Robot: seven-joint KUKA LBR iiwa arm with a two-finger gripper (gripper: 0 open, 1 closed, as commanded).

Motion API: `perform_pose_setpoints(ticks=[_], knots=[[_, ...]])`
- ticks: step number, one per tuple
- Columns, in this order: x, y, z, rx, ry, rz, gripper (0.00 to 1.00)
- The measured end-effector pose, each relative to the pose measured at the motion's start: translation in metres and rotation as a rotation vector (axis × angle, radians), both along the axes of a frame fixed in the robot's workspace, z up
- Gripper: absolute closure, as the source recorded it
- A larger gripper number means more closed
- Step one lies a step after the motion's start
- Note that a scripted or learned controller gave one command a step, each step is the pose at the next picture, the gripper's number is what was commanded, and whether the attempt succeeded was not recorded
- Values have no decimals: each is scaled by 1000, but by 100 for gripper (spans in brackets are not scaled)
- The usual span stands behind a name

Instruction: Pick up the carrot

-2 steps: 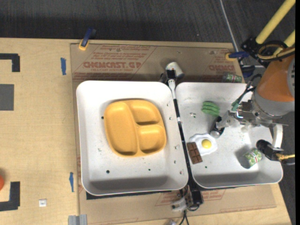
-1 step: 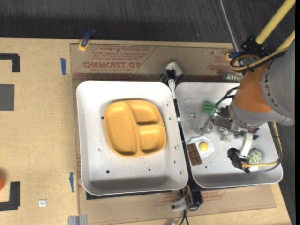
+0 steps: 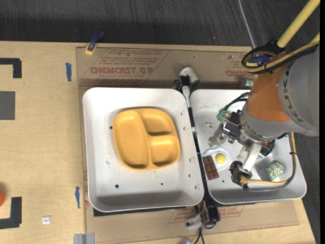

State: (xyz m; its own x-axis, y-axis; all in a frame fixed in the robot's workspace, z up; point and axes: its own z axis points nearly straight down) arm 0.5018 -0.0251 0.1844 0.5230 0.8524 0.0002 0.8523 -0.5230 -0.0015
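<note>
My gripper [image 3: 227, 132] hangs low over the middle of the right bin [image 3: 203, 105], under the grey wrist with its orange band. The arm covers much of that bin's floor, and whatever lies beneath it is hidden. Just in front of the gripper lies a toy fried egg [image 3: 220, 158], with a brown chocolate bar [image 3: 210, 167] beside it at the bin's left wall.
A small green and white packet [image 3: 274, 170] lies at the front right of the right bin. A yellow divided plate [image 3: 146, 137] sits in the middle of the left bin [image 3: 96, 136]. The bins' shared rim runs between them.
</note>
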Motion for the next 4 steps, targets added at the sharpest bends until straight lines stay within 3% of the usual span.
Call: perform_pose_setpoints(ticks=[1, 2, 3, 4], knots=[[-22, 54, 0, 1, 3, -284, 0], [-11, 102, 0, -1, 1, -497, 0], [-16, 136, -89, 19, -10, -772, 0], [-13, 138, -78, 25, -22, -765, 100]])
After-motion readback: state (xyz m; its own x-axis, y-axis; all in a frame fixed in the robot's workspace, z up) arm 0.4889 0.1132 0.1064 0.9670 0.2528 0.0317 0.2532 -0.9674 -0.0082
